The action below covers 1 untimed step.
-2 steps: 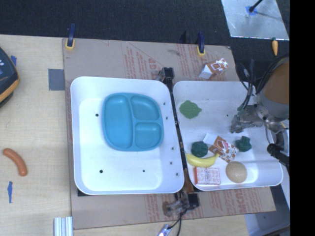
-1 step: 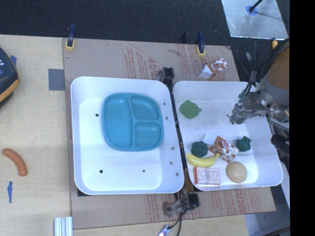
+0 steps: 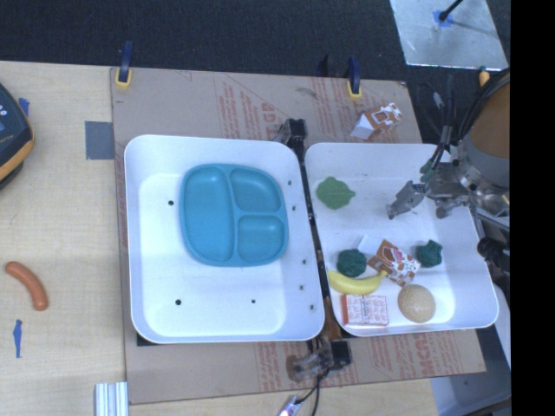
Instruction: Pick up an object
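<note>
Banana and neighbouring toy foods crowd the right bin's near edge, ungrasped; gripper hovers clear above, fingers parted, holding nothing

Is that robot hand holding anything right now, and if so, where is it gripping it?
Nothing is held. The hand hovers over a bare part of the right bin, with no object between its fingers.
</note>
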{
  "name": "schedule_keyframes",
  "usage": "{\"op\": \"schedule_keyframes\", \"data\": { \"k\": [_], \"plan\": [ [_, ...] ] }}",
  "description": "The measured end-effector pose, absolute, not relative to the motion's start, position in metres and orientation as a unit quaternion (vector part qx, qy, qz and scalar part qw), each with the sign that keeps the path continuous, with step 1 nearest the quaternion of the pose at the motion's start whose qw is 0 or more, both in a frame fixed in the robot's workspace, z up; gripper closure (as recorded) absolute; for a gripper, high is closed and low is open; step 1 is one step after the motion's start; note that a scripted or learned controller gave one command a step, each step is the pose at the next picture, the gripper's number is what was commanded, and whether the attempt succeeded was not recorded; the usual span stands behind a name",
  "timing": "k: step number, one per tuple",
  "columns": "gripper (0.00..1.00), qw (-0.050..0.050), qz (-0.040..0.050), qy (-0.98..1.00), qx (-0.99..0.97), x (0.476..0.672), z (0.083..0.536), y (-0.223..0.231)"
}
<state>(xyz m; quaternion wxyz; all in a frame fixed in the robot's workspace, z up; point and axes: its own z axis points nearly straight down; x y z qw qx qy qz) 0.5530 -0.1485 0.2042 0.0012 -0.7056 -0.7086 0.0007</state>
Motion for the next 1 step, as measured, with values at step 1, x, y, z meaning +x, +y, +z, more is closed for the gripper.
{"op": "schedule_keyframes", "data": {
  "k": [1],
  "plan": [
    [0.0,0.0,0.0013,-0.709,-0.705,0.5209,0.0911,-0.1467]
  ]
}}
